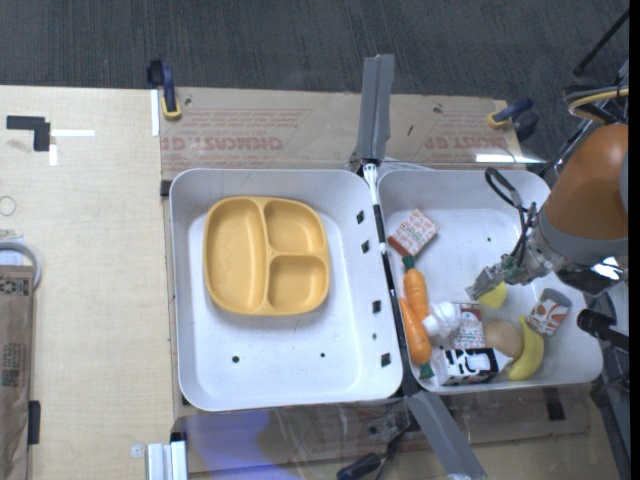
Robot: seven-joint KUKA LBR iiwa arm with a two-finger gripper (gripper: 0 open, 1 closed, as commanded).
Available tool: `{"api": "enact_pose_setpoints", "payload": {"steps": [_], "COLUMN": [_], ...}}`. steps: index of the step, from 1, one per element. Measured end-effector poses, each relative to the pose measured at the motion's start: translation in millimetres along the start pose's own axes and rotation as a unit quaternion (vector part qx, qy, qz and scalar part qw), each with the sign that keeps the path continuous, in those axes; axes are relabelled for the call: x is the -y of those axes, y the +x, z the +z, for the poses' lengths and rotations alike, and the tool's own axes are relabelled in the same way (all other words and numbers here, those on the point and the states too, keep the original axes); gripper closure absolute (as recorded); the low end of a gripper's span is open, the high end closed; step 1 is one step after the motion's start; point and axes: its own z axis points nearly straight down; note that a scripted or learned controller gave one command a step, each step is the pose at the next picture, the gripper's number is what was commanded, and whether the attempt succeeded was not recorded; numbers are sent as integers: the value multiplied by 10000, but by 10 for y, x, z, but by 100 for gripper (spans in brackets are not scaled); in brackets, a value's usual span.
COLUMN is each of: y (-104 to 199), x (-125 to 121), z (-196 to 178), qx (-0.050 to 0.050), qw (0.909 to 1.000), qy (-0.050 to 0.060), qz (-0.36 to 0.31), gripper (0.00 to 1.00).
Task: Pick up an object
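**Gripper tip low in the right bin, its grip unreadable from up here**

Standing over the bench, I see the gripper (pixel 503 276) down inside the right bin (pixel 470 180), right on a small yellow piece (pixel 490 294). Whether it is spread or closed on that piece I cannot tell; the tip is a blur of metal and cable. My guess is that the pick is at the reach-and-grasp step, with nothing clearly lifted yet.

If the yellow piece is the target, the next move would need a firm close and a straight lift, because the clutter is tight. A small red-and-white can (pixel 548 313) stands just beside it to the right. A curved banana (pixel 528 353) lies near the bin's front wall, next to a rounded tan lump (pixel 503 338).

The rest of the load is mixed. Two smooth, tapered orange carrots (pixel 413 313) lie end to end along the divider. A flat red-and-white packet (pixel 413 232), probably crinkly, lies above them. A boxy black-and-white carton (pixel 468 365) with hard edges sits at the front.

The left bin (pixel 178 268) holds a glossy yellow divided plate (pixel 267 255), three compartments, rounded corners, well apart from the arm.
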Motion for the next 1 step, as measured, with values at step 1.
{"api": "enact_pose_setpoints", "payload": {"steps": [1], "y": [355], "x": [-451], "z": [-981], "qx": [-1], "qw": [9979], "qy": [25], "qz": [640], "gripper": [100]}}
